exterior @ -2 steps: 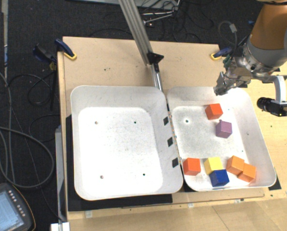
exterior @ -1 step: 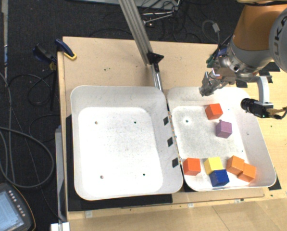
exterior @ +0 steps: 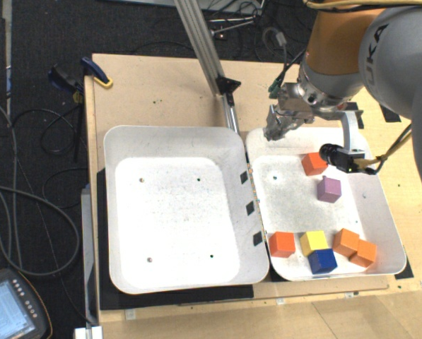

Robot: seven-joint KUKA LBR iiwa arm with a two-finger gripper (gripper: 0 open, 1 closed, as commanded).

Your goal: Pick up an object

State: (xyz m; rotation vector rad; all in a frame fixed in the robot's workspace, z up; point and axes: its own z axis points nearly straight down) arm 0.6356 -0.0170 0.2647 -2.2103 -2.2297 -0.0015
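The gripper (exterior: 276, 129) is being held above the far rim of the right bin (exterior: 380, 210), nothing visibly between its fingers; whether they are spread cannot be told. The nearest pick, an orange cube (exterior: 313, 164), is lying just right of and nearer the camera than the gripper, a purple cube (exterior: 329, 188) beyond it. Open floor is being left at mid-bin, while the remaining blocks (exterior: 322, 248) are crowding the near wall.

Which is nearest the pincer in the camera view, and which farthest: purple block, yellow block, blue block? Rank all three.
From the pincer:
1. Purple block, mid right bin.
2. Yellow block, near the bin's front edge.
3. Blue block, just in front of the yellow.
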